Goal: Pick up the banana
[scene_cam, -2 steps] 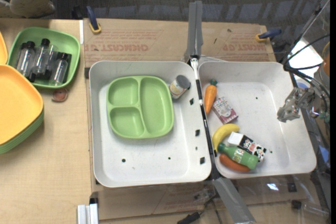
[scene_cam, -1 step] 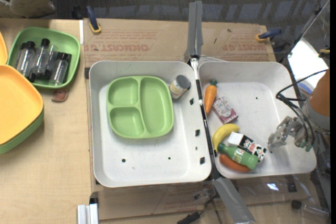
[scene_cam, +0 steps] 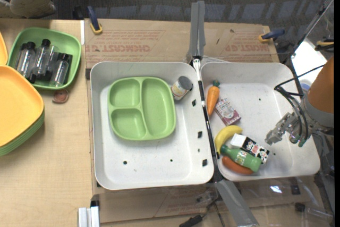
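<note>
Gripper: the gripper (scene_cam: 277,134) hangs over the right part of the right bin (scene_cam: 255,78), its metal fingers pointing left and down; whether they are spread or closed I cannot tell at this angle. Nothing shows between them, and they touch none of the items.
Arm: grey links with an orange band reach in from the right, with dark cables looping above the wrist.
Banana: one banana (scene_cam: 226,135), yellow, lying on the floor of the right bin near its left wall. Its long axis runs from lower left to upper right in a curve; the lower-left end meets the green bottle's cap end, and the upper-right end points toward the pink packet. It lies well apart from the gripper.
Right bin count: one carrot (scene_cam: 212,98) upright against the divider, one pink packet (scene_cam: 227,111), one green bottle (scene_cam: 243,157) with a printed label, one small black-and-white carton (scene_cam: 249,146) resting on the bottle, one orange-red item (scene_cam: 236,167) beneath the bottle.
Left bin count: one green divided plate (scene_cam: 142,108) with three compartments, one small tin can (scene_cam: 181,87) on its side just beside the plate's upper-right corner, inside the left bin (scene_cam: 154,165).
Bench, left side: one green tray (scene_cam: 69,45) holding several dark-capped vials, a stack of orange plates (scene_cam: 18,114).
Clamps: two, at the cardboard's upper corners.
</note>
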`<state>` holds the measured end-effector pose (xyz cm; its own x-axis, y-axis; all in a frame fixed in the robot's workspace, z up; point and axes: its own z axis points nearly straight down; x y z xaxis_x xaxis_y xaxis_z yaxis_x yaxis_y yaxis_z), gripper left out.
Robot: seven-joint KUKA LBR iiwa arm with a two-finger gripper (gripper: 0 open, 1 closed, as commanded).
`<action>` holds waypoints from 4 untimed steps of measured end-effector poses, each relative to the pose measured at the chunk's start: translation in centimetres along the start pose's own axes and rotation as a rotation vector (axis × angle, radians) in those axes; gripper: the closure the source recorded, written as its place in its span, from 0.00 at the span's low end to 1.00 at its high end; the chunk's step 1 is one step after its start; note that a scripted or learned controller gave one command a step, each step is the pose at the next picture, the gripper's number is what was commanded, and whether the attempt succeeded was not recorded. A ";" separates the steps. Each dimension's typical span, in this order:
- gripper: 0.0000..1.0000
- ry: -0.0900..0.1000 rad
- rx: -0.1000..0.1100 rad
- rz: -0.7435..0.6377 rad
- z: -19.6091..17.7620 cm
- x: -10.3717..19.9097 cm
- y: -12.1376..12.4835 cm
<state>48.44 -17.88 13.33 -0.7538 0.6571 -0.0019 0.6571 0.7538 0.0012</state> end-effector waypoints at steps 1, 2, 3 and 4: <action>1.00 -0.003 -0.001 0.162 0.6 3.2 2.9; 1.00 -0.001 0.000 -0.068 -3.2 -2.4 -3.7; 1.00 -0.001 -0.001 -0.297 -5.4 -3.9 -2.3; 1.00 0.003 0.002 0.189 1.2 -2.3 -3.7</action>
<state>47.77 -22.15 12.13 -0.6170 0.7870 0.0008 0.7870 0.6170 -0.0005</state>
